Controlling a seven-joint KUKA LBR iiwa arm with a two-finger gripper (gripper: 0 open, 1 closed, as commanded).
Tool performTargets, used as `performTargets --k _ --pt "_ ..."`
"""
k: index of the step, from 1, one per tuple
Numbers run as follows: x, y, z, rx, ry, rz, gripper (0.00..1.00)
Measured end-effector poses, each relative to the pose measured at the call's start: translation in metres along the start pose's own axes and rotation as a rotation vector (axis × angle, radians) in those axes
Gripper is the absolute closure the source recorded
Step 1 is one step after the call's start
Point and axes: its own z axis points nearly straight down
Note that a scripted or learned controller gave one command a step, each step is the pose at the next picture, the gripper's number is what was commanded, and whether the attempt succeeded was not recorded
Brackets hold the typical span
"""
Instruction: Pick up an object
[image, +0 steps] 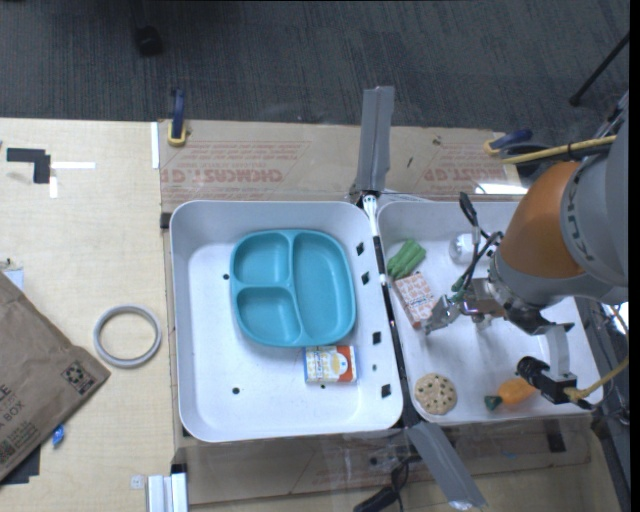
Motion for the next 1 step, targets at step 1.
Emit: performTargets --k 1 --pt "-0.1053 -0.0581 -0.0465 -0.003 -0.001 -0.309 0.00"
